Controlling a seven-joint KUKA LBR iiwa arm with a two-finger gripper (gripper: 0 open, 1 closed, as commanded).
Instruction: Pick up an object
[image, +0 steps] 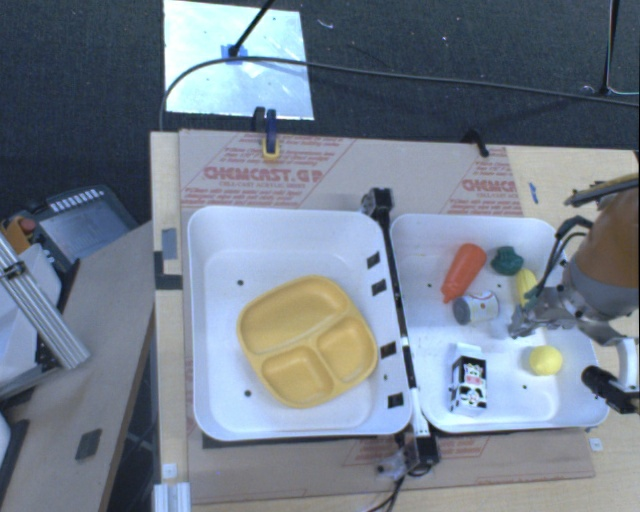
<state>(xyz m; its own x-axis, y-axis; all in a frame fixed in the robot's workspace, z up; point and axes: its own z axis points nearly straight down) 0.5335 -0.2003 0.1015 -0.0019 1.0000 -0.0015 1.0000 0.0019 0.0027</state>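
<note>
gripper low in the right bin, nothing seen between its fingers

i see the arm (610, 250) reaching in from the right, with the gripper (522, 326) down inside the right bin (425, 300); its tip is small and dark from here, and i cannot tell whether the fingers are apart or together; the nearest things are a grey and white cup (476, 307) lying on its side just to the left of the tip, and a yellow ball (545, 360) just below and right of it; an orange carrot (463, 271) lies tilted above the cup; a green toy (507, 261) sits near the top, a yellow piece (526, 285) beside it, partly behind the arm; a small cow-print carton (468, 384) lies near the front wall; the left bin (215, 300) holds a yellow divided plate (305, 340).
</note>
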